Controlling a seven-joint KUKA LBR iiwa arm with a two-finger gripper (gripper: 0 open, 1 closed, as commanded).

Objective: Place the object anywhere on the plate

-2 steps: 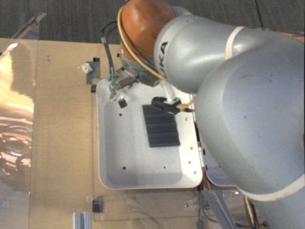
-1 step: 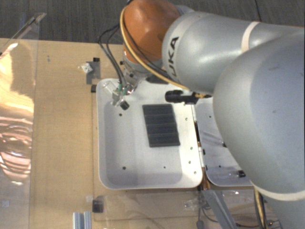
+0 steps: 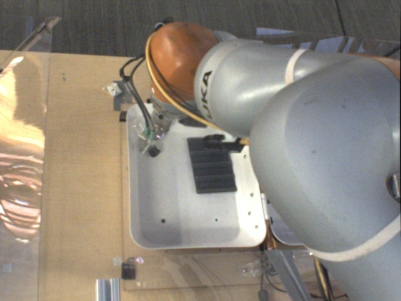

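Fingers (image 3: 151,148) at the end of the grey robot arm with the orange band (image 3: 182,58) hang over the upper left corner of the shallow white plastic bin (image 3: 139,234), close to its left wall. They are small and dark from this angle, and it cannot be told whether they are apart or together, or whether anything sits between them.

To their right and a little lower in the frame lies a flat black rectangular slab with ribs across it (image 3: 212,165), resting on the bin floor. It is the only sizeable item on view, so it is judged to be the task's thing, though it could instead be the plate; no round plate can be made out. Its long axis runs from the top of the frame to the bottom, tilted slightly, with the ribs lying left to right. A smaller dark piece (image 3: 220,141) touches or overlaps its upper edge, partly under the arm; what it is cannot be told.

Bare white floor lies between the fingers and the slab, and more spreads below it towards the bottom wall, broken only by a few dark specks. The slab's right edge sits near the bin's right wall, so the left and lower sides probably offer the freest approach. The arm's bulky grey body covers the right of the frame, with a sliver of the second white bin (image 3: 283,232) beneath it.

On the tan wooden tabletop (image 3: 75,168), below the bin at lower left, sits a small black cube (image 3: 128,270).
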